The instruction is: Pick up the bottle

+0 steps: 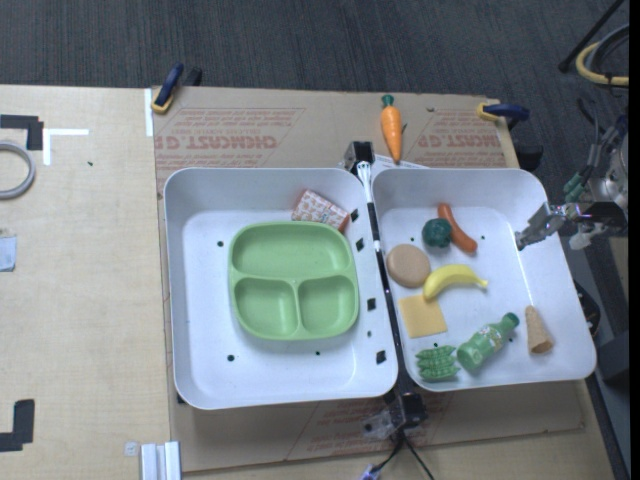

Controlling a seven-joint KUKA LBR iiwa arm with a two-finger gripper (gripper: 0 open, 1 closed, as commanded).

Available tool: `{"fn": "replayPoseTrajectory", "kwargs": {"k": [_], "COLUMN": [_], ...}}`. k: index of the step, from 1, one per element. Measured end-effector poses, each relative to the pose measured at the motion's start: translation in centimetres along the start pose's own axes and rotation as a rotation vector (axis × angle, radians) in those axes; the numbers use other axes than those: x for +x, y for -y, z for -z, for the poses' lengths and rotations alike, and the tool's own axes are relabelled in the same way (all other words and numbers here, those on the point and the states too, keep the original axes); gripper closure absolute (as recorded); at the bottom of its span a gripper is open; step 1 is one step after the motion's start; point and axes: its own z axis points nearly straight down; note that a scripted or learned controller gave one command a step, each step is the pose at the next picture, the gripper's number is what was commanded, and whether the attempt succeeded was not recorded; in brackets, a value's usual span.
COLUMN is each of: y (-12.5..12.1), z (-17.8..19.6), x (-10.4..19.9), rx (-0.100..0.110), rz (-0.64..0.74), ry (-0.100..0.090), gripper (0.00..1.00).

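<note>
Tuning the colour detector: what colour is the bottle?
Green, cap included: the bottle in the camera view.

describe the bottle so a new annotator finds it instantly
Look in the right-hand white bin, along its near edge. The bottle lies on its side there, between a bumpy green toy and an ice cream cone. It is the clear green item with a darker green cap.

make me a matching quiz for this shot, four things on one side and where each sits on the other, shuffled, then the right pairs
Things:
1. bottle
2. carrot
3. divided plate
4. banana

Places:
A. left bin, middle
B. on the cardboard beyond the bins
C. right bin, near edge, beside the ice cream cone
D. right bin, middle, just above the cheese slice

Pairs: 1-C, 2-B, 3-A, 4-D
</note>
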Motion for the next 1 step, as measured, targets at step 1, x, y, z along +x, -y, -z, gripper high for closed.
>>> {"fn": "replayPoseTrajectory", "kwargs": {"k": [1], "y": [-0.05], "z": [0.94], "x": [-0.02], "rx": [-0.001], "rz": [0.001], "ry": [0.001], "gripper": [1.0]}}
